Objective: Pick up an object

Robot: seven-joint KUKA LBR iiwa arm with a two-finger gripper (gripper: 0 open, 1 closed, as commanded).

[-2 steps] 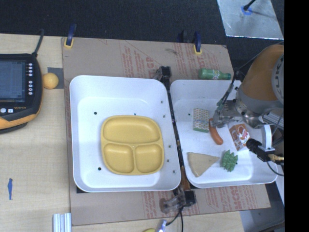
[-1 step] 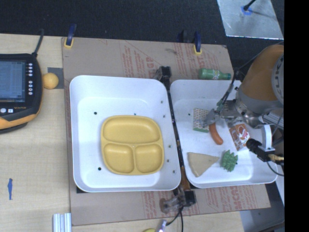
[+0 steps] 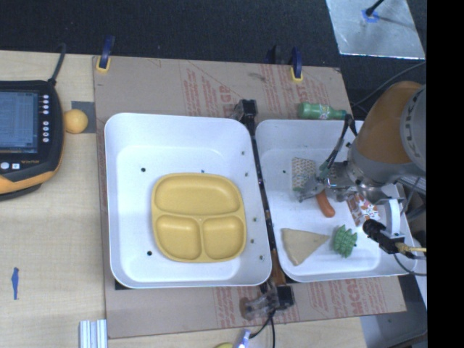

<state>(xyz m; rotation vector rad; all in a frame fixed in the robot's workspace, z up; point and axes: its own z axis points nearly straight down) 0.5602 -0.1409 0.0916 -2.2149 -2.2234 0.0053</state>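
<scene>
Nothing lifted yet. Gripper (image 3: 316, 188) low in right bin (image 3: 319, 270), just beside orange carrot (image 3: 326, 205); jaws' state impossible to tell. Carrot resting on bin floor, grasp pending.

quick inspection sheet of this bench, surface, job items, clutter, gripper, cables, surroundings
surface: cardboard sheet clamped on a wooden bench, bearing left bin and right bin.
job's things: right bin holds carrot, green broccoli piece, tan wedge, grey patterned piece.
clutter: yellow divided tray in left bin; green bottle behind right bin.
grippers: gripper low in right bin beside the carrot; grasp unclear.
cables: black cable runs down to the wrist.
surroundings: pendant, yellow ball at left.
</scene>
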